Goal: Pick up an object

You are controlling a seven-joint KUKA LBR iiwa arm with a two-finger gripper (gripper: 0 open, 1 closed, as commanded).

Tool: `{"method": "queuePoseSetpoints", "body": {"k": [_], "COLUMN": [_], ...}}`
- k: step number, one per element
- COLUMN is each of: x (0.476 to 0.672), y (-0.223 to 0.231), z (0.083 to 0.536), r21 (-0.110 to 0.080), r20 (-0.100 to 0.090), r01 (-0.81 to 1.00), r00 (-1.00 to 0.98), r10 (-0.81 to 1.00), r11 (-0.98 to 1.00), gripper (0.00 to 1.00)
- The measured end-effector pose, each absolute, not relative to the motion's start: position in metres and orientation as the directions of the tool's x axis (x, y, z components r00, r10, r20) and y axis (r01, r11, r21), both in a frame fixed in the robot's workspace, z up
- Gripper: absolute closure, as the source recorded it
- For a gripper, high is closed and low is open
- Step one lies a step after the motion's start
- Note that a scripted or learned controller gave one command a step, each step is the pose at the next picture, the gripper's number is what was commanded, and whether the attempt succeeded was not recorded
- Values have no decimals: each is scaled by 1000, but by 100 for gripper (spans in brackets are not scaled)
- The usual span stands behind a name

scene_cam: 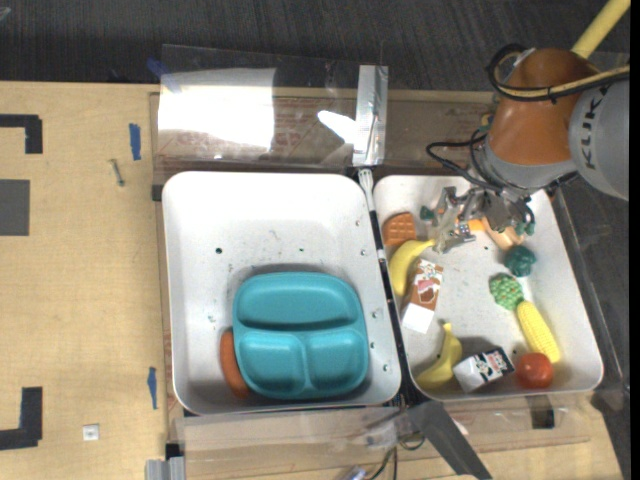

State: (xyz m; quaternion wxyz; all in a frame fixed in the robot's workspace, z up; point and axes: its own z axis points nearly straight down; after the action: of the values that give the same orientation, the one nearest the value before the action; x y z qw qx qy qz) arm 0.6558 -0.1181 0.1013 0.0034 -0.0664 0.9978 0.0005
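Note:
My gripper [462,220] hangs low over the back of the right bin [580,313], below the arm's orange wrist band [530,108]. Right under it lie a small white-and-dark piece [463,233] and a peach-coloured toy [503,234]; whether it touches either I cannot tell. Nearby lie an orange waffle [400,229], a yellow banana [404,264] and a small brown-and-white carton [427,286].
Further forward in the right bin are a white block [418,319], a second banana [441,362], a milk carton [483,368], a tomato [535,369], a corn cob [537,330] and two green toys [506,290]. The left bin [200,228] holds a teal divided tray [300,332] over an orange item [229,363].

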Motion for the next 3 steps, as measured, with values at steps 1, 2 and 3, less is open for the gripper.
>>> {"method": "queuePoseSetpoints", "body": {"k": [1,2,3], "x": [671,669,669], "y": [-88,-44,-30], "z": [233,258,286], "r21": [-6,-2,-3], "r20": [-24,-13,-13], "r01": [-180,-261,-316], "r00": [-983,-965,-949], "r10": [-180,-261,-316], "r11": [984,965,949], "gripper": [100,100,100]}}
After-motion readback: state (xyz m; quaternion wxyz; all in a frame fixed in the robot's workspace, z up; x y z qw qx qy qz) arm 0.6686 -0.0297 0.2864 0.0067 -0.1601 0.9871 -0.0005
